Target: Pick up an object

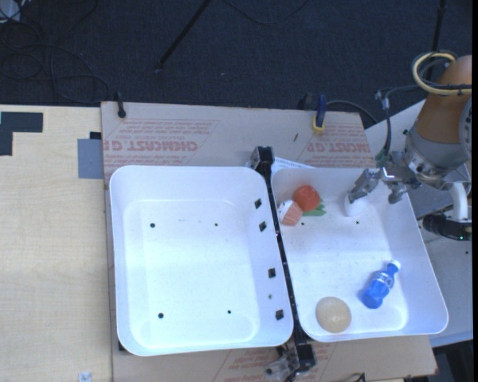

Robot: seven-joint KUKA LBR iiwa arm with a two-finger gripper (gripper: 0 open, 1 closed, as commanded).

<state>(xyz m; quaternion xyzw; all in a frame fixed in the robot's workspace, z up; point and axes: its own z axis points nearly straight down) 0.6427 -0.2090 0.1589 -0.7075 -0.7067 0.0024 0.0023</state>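
Orange-red object: far end of right bin, near the divider, just left of the hand and apart from it.
Small pale piece: touching the orange-red object's near-left side.
Blue bottle: near right part of same bin, well apart from the hand.
Round beige object: near edge, left of bottle.
Hand: over the bin's far right rim, fingers spread, nothing between them.
Left bin: beside it on the surface.

Printed lettering on the board under the bins

The brown board carries red "CHEMCAST" lettering, seen upside down, above the left bin and again near the yellow clamp; smaller print beneath it cannot be made out.
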